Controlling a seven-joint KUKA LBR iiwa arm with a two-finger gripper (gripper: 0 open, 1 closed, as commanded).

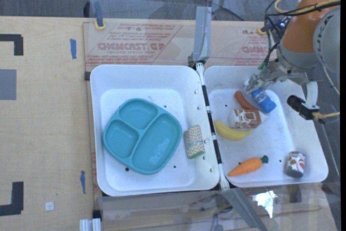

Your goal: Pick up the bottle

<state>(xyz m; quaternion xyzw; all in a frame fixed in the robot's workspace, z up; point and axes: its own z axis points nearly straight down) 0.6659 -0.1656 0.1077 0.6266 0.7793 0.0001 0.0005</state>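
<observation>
The bottle (264, 101) is small and blue with a pale cap end. It lies tilted in the upper part of the right bin (311, 132), beside an orange-red sausage (244, 100). My gripper (256, 84) hangs just above and to the left of the bottle, at its upper end, reaching down from the grey arm with its orange band (303, 30). The gripper's body hides where it meets the bottle, so contact is unclear.
The right bin also holds a small brown packet (246, 118), a banana (230, 131), a carrot (247, 166) and a can (295, 164). In the left bin (108, 81) are a teal divided plate (142, 135) and a sponge (193, 142). A divider wall (208, 116) separates the bins.
</observation>
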